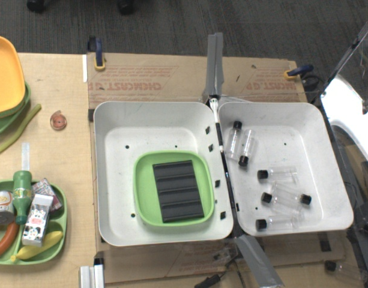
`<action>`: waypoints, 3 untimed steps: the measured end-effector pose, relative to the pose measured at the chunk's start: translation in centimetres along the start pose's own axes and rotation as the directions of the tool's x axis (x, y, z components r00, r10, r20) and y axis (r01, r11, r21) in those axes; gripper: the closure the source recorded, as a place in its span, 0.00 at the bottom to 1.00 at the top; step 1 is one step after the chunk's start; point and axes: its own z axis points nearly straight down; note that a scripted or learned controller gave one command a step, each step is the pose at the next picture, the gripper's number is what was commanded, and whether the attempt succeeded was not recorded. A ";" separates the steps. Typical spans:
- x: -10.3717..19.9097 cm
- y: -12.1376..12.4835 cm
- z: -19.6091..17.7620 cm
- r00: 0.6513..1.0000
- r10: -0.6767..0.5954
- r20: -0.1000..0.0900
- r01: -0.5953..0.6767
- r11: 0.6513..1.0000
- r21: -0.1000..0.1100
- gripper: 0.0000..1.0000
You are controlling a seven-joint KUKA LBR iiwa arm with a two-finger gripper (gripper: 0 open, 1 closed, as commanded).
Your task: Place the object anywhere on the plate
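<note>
Dark grey carpet floor (171, 17), chair castors (36, 3), tan wooden bench (57, 89)

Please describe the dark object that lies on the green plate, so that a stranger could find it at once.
Look at the left white bin. A green plate lies in its lower middle, and on it rests the dark ridged block. It is the one dark, opaque piece; the clear vials with black caps lie in the right bin.

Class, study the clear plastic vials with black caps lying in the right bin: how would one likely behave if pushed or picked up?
The clear plastic vials with black caps lie on their sides in the right white bin; being cylindrical, one would probably roll when nudged. They look see-through and hollow, so likely light. Smooth walls may slip in a grasp.
</note>
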 end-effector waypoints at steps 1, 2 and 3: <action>-1.1 -1.7 0.0 0.997 0.083 0.000 -0.083 0.997 0.002 0.00; -1.4 -2.2 0.1 0.978 0.207 0.001 -0.207 0.978 0.002 0.00; -1.7 -2.1 0.0 0.937 0.350 0.000 -0.350 0.937 0.001 0.00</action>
